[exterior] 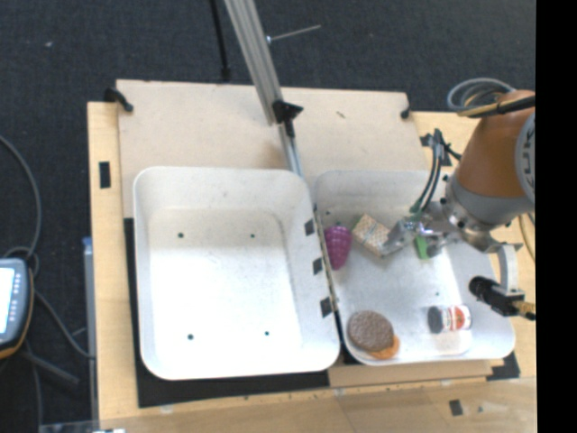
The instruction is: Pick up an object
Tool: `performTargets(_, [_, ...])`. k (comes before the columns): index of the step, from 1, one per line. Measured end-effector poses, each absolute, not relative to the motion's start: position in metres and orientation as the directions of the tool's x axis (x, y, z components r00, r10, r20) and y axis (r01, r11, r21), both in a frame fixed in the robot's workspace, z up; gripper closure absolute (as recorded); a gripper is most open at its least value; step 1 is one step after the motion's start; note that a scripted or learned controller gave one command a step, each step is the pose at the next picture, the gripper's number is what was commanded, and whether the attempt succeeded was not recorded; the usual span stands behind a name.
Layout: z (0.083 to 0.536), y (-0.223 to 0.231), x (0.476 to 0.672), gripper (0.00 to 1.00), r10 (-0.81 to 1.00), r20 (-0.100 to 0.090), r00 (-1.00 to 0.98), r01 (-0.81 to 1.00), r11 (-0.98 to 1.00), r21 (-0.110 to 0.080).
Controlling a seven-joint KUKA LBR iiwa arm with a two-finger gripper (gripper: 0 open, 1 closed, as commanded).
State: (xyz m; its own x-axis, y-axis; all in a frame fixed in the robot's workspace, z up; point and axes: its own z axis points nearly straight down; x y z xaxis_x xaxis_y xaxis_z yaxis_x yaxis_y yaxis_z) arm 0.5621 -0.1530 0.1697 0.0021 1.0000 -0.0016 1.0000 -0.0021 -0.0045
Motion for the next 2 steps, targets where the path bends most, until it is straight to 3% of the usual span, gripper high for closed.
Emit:
performTargets(1, [0.117,-0.165,0.559,0.00,1.000,-0.002,0.002,1.000,-0.002,-0.004])
performTargets(2, [0.131,-0.165,0.562,1.00,1.000,-0.001,0.009,1.000,-0.009,0.005])
